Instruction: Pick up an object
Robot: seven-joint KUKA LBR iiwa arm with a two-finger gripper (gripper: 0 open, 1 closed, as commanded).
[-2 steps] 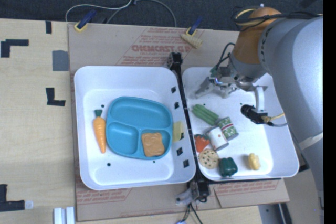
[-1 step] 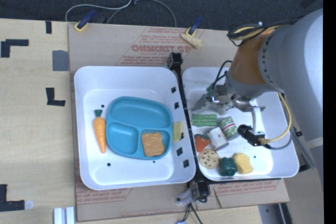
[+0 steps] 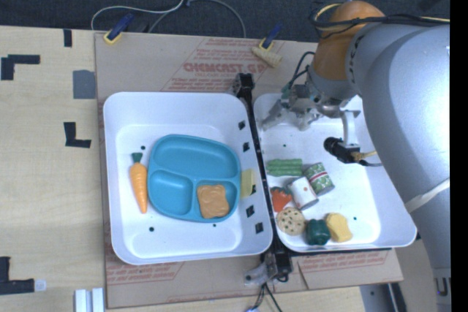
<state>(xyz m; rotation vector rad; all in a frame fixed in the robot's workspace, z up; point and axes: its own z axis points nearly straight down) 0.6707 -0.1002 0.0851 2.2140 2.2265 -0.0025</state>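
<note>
The pincer (image 3: 292, 107) is hovering at the right bin's (image 3: 380, 226) far edge, its opening indiscernible, nothing visibly grasped; the toy foods (image 3: 307, 201) are lying untouched toward its near edge, pickup pending.

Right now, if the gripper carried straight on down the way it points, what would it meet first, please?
Probably the bare white floor of the right-hand bin under the gripper; the green cylinder lies nearer the camera. Depth is unclear.

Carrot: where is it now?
The carrot lies in the left bin, on the bin floor just left of the blue plate, outside it.
</note>
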